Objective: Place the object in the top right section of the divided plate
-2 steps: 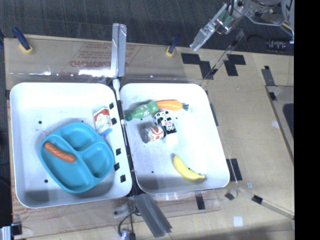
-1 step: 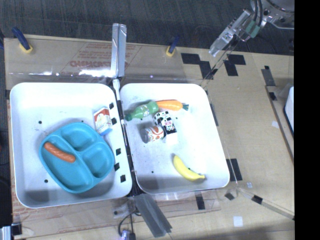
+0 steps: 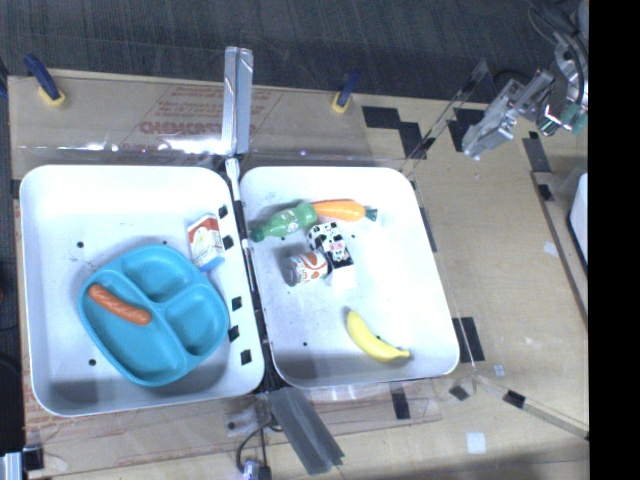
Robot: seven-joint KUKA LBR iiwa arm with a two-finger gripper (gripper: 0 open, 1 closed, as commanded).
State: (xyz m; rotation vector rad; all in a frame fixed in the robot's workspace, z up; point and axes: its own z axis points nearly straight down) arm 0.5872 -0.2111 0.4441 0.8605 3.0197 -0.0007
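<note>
Two white bins sit side by side on the bench. The left bin [image 3: 40,268] holds a blue divided plate [image 3: 185,343], down at about 6 o'clock in the bin. A sausage [image 3: 119,304] lies in the plate's big part, on the plate's 9 o'clock side. A small red and white carton [image 3: 205,240] leans at the plate's rim at 1 o'clock, touching it, just outside the plate's top right part.

The right bin [image 3: 410,298] holds more things. A green bottle [image 3: 283,221] lies at 11 o'clock, and an orange carrot [image 3: 340,209] lies at 12 o'clock, just beside it. A black and white toy [image 3: 328,240] sits near the middle, under the carrot. A small can [image 3: 308,268] lies on its side at the toy's 7 o'clock, close to it. A yellow banana [image 3: 375,338] lies at 5 o'clock, well apart from the others.

I cannot tell which one of these is the thing to move.

The gripper [image 3: 482,140] hangs outside the bins, past the right bin's 1 o'clock corner, over the bench. It holds nothing that I can see. I cannot tell if it is wide or narrow.
</note>
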